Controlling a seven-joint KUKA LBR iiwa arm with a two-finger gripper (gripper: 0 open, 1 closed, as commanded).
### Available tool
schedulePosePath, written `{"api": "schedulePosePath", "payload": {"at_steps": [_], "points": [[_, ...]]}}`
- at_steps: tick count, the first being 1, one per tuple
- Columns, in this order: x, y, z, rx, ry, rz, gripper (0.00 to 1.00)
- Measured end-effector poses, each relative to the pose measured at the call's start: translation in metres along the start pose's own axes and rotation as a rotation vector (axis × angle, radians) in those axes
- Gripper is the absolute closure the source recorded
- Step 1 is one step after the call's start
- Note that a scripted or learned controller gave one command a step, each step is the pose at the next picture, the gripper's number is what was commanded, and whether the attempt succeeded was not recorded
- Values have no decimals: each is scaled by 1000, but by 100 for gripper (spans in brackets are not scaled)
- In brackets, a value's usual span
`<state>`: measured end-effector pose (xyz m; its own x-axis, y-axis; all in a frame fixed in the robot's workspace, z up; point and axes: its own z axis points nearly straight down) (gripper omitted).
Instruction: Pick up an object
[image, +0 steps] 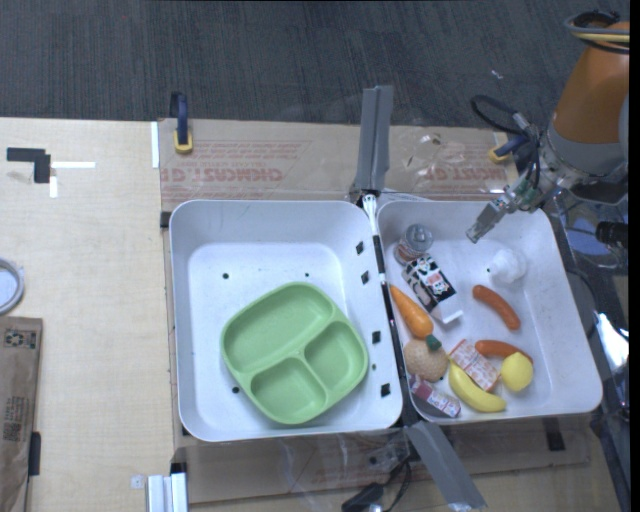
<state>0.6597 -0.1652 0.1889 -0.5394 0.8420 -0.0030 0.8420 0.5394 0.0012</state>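
With nothing lifted yet, the grey two-finger gripper (487, 224) is hanging over the far end of the right white bin (575, 330), holding nothing, while the orange plastic carrot (411, 311) is lying near the bin's left wall.

This looks like a robot lab. Two white bins (190, 300) sit on a counter (80, 250) covered with cardboard (270, 160), held down by clamps (180, 125). Cables (495, 105) and tape marks (30, 160) lie around.
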Motion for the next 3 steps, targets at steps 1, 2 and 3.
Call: {"api": "schedulePosePath", "payload": {"at_steps": [1, 2, 3], "points": [[13, -62, 83, -1, 0, -59, 0], [13, -62, 73, -4, -2, -57, 100], [13, -62, 73, -4, -2, -57, 0]]}}
